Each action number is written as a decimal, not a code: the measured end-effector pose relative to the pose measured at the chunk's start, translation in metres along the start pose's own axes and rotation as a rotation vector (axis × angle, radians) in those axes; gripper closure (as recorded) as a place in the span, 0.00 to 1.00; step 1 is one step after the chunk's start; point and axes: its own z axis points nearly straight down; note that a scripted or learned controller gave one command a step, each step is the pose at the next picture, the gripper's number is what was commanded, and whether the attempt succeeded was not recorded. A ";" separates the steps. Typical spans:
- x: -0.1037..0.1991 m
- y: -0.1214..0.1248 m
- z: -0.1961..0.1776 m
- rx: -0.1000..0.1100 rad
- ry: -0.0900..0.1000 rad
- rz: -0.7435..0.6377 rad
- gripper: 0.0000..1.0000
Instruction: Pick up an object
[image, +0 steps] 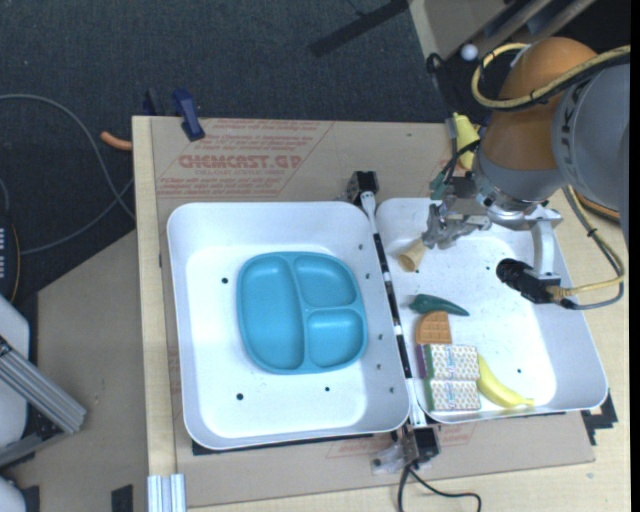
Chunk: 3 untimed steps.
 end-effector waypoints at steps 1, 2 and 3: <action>-0.001 -0.001 0.001 0.002 0.000 0.001 0.00; -0.042 0.044 0.103 0.003 -0.002 0.003 0.00; -0.042 0.046 0.090 -0.004 -0.003 0.002 1.00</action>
